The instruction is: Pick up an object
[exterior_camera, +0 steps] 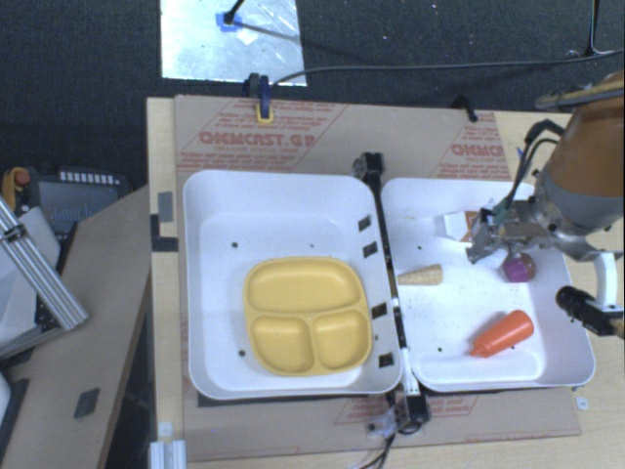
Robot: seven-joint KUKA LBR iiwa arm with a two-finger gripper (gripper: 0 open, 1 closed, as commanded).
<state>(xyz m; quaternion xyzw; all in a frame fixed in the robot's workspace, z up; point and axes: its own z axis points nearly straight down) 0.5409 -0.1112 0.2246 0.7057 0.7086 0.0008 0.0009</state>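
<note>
Nearby, the orange carrot (pixel 503 332) lies slanted — tip low-left, blunt end up-right — in the right bin (pixel 566 364). Above it hovers the hand (pixel 485 240); its grip state is unclear.

I see tray (pixel 307 314) in left bin (pixel 210 203), carrot (pixel 503 332), cone (pixel 420 276), ball (pixel 518 268) in right bin (pixel 562 364), gripper (pixel 485 237) above it
</note>
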